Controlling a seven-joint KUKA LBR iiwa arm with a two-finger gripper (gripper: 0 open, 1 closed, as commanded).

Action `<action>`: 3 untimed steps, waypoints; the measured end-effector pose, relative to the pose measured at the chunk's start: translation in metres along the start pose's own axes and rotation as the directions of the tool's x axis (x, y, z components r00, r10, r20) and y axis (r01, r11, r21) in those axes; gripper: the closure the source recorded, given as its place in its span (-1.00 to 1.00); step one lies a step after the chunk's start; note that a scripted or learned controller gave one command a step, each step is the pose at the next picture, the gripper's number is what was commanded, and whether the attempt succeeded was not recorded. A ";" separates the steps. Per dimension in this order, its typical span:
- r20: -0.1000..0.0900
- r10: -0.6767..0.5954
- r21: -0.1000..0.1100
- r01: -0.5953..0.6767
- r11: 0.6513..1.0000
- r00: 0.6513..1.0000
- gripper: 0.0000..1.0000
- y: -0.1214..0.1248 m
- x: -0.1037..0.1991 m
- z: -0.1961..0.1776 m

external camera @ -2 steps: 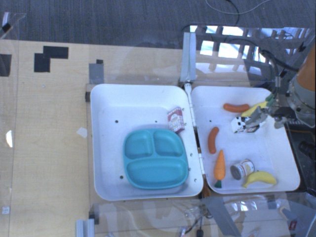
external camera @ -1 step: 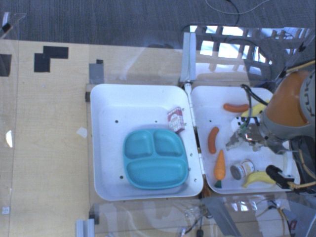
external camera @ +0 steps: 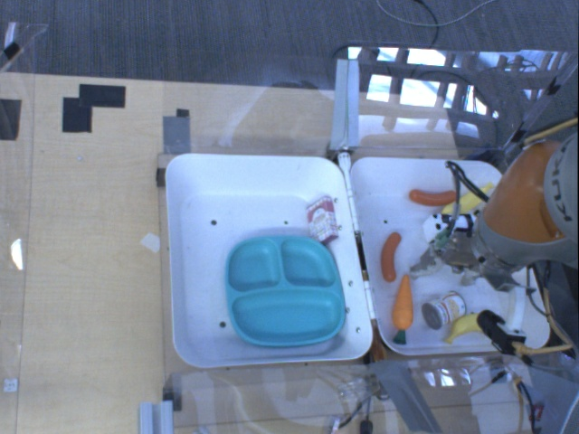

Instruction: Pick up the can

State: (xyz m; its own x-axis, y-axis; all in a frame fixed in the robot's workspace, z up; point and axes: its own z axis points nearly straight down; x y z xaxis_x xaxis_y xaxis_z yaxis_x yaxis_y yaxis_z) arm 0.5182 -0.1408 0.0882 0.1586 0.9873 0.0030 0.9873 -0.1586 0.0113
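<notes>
You are seeing the can (external camera: pixel 443 311) lying on its side beside the carrot (external camera: pixel 403 304), touching the banana (external camera: pixel 464 325). The gripper (external camera: pixel 443 259) is hovering above the can; its grip cannot be judged.

Pretty clearly a robotics lab setup, not anyone's kitchen. You've got a pale wooden desk (external camera: pixel 90 269) with two shallow white bins (external camera: pixel 194 242) butted together in the middle, black tape markers (external camera: pixel 90 105) stuck on its surface, and clear plastic panels (external camera: pixel 27 152) standing around it. A grey industrial arm with an orange band (external camera: pixel 525 202) reaches in from the right. The floor is dark grey office carpet (external camera: pixel 181 21) with a loose cable (external camera: pixel 425 12) lying on it, and the food is toy stuff, like the plastic carrot (external camera: pixel 403 306) and the teal divided plate (external camera: pixel 285 289).
</notes>
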 end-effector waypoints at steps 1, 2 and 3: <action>0.004 0.021 -0.008 -0.021 1.000 1.000 -1.00 -0.028 0.014 -0.001; -0.001 -0.022 -0.004 0.022 1.000 1.000 -1.00 -0.024 -0.008 0.000; 0.007 -0.040 -0.007 0.040 0.999 0.999 -1.00 -0.027 0.004 0.000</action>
State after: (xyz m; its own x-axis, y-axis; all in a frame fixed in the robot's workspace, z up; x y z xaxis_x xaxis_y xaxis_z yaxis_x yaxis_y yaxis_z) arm 0.4926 -0.1324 0.0884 0.1193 0.9928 -0.0042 0.9927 -0.1192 0.0188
